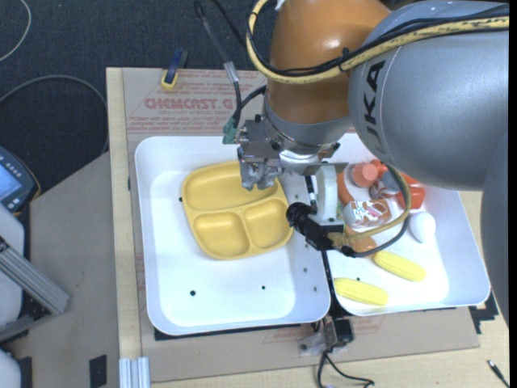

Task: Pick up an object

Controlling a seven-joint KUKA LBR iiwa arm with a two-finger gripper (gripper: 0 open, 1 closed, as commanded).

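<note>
A yellow divided plate (230, 217) with three compartments lies in the left white bin (234, 297), towards its back right. My gripper (258, 176) hangs over the plate's large back compartment, at its right end, low and close to the rim. The bulky grey and orange wrist hides the area behind it. I see nothing lifted off the bin floor.
The right bin (462, 249) holds an orange toy (369, 172), a printed packet (367, 214), a white egg (421, 227) and two yellow corn-like pieces (400, 265) (361, 292). A black cable loops over the divider between the bins. A blue clip (172, 69) sits on the board behind.
</note>
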